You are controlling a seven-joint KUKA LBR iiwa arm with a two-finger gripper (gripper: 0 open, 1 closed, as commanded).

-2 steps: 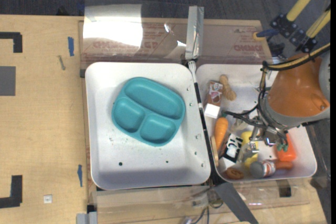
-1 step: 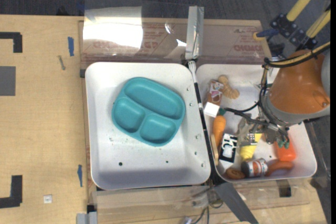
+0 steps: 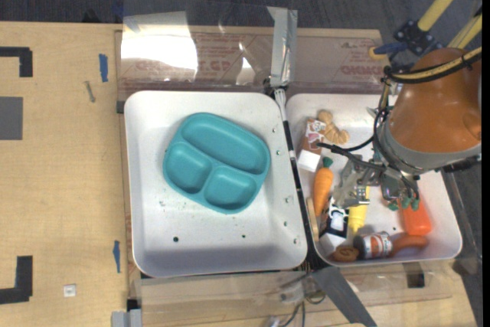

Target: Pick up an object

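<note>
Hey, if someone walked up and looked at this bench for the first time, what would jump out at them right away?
Probably the teal divided plate, lying alone in the left bin. Next, the arm's orange band, looming over the right bin, with the gripper down among a clutter of small toy foods. Among those, an orange carrot lies near the divider between the bins.

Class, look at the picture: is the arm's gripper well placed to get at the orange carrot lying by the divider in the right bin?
Probably yes. The gripper hangs in the right bin just beside the carrot, and nothing covers the carrot from above. The divider wall close on its far side may crowd one finger.
</note>
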